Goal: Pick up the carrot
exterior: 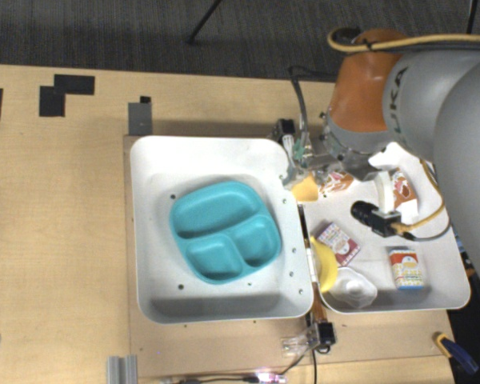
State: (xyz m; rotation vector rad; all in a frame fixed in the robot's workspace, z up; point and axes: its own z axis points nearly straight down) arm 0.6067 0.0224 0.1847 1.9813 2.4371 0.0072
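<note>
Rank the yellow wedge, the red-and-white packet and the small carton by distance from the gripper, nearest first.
From the gripper:
1. Yellow wedge, right beside it, by the divide between the bins.
2. Red-and-white packet, around the bin's middle.
3. Small carton, out toward the bin's far side.

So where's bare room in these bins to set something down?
Left bin: bare floor rings the teal plate, along the far and near walls. Right bin: crowded, especially under the tool; one gap between red-white box and small container.
</note>
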